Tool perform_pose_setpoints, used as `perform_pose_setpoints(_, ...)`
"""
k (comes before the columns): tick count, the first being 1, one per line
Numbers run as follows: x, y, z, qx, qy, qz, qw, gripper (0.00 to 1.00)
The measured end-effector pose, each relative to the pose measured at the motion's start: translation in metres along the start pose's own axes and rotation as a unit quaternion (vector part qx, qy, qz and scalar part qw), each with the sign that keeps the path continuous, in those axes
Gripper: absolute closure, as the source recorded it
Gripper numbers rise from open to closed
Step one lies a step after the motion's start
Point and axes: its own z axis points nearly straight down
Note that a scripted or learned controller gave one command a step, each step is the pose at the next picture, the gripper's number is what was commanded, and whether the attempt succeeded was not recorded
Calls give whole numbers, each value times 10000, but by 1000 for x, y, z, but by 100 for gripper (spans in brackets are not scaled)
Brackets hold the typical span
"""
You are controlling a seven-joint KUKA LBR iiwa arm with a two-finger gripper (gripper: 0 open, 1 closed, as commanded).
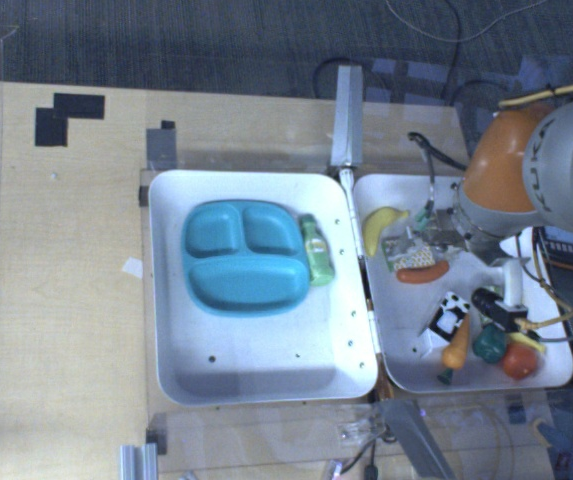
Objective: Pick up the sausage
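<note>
Carrot (pixel 455 345) lies low in the right bin (pixel 398 368) — sausage (pixel 423 273) beneath fingers (pixel 412 248), grip unclear.

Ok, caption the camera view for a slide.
Grey KUKA arm's gripper hovers over the red sausage in the right white bin.

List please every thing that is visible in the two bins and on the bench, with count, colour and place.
white plastic bins: 2, white, side by side on the bench
blue divided tray: 1, blue, left bin
green bottle: 1, pale green, against the tray's right edge
yellow banana: 1, yellow, right bin, upper left
red sausage: 1, red, right bin, just below the gripper
orange carrot: 1, orange, right bin, lower part
red tomato-like ball: 1, red, right bin, lower right corner
gripper: 1, grey metal, over the right bin
</note>
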Motion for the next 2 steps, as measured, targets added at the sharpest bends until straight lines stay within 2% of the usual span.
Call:
perform_pose_setpoints(1, -21, -26, -1, -22, 10, -386, 9993, 0)
perform_pose_setpoints(2, -20, -24, -9, -7, 29, -402, 9992, 100)
